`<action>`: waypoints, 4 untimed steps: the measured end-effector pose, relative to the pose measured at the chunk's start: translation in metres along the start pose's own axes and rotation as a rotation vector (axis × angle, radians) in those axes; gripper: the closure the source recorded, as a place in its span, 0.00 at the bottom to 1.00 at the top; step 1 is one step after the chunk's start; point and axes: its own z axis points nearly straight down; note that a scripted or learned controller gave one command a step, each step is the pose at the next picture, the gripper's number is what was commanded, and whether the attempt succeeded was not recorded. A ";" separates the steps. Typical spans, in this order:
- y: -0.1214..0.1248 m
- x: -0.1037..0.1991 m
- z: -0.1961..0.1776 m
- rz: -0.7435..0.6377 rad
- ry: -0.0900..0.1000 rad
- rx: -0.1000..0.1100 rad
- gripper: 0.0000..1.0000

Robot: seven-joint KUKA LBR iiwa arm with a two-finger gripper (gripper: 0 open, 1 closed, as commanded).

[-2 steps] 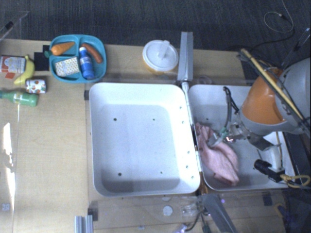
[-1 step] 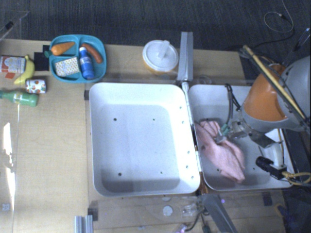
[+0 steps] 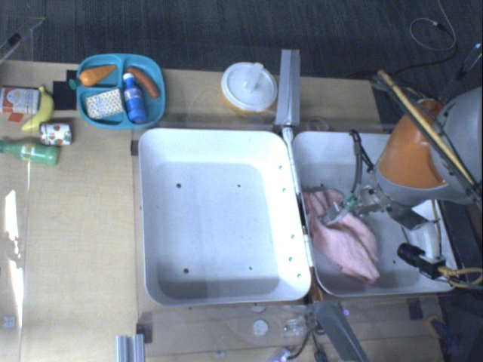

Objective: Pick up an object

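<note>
A crumpled pink cloth [image 3: 343, 236] lies in the right bin [image 3: 332, 153], against its left wall and reaching toward the front. My gripper [image 3: 336, 213] comes in from the right and sits low over the cloth's upper part, touching or nearly touching it. The grey arm with its orange band [image 3: 407, 161] hangs over the right half of that bin and hides part of the floor there.
The left bin [image 3: 219, 217] stands beside the right one. Behind it on the bench are a blue divided tray [image 3: 155, 108] of toy food and a white lidded tub [image 3: 249, 87]. A banana [image 3: 38, 111], a small can [image 3: 55, 133] and a green bottle [image 3: 30, 152] lie far left.
</note>
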 end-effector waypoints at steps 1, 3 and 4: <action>0.033 0.012 -0.081 0.163 0.006 0.018 0.00; -0.009 -0.017 0.013 0.084 0.002 0.007 0.00; -0.047 -0.018 0.012 0.226 0.000 0.003 0.00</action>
